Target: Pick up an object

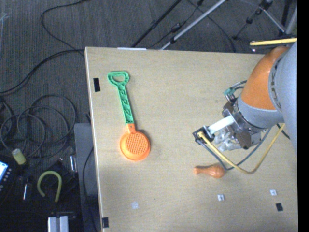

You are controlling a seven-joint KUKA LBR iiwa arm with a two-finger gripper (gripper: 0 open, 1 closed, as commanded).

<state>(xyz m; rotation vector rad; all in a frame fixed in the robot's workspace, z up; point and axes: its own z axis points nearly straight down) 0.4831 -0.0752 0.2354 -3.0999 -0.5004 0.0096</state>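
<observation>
Gripper (226, 141) of the grey arm (285, 86) with the orange band hangs over the right part of the pale wooden table top (169, 76), turned toward the left of the view. Whether it is open or closed I cannot tell, because its end is small and blurred.

Nearest to the camera, close to the lower edge of the table, there are some little black and white marks (278, 207) on the wood. A little further lies the small orange drop-shaped object (210, 170) (the material I cannot say). It is flat on the table, with its thin end to the left and its thick end to the right. It is just beside the gripper, on the near side and slightly to the left, and a narrow strip of bare wood shows between them.

Further and well apart to the left lies the plastic toy sieve (127, 114). Its round orange mesh head is at the nearer end. Its green handle runs away toward the far edge and ends in a loop.

Beyond the table is dark grey carpet (58, 23), with black cables (38, 115) at the left and metal tripod legs (207, 8) at the far side.
</observation>
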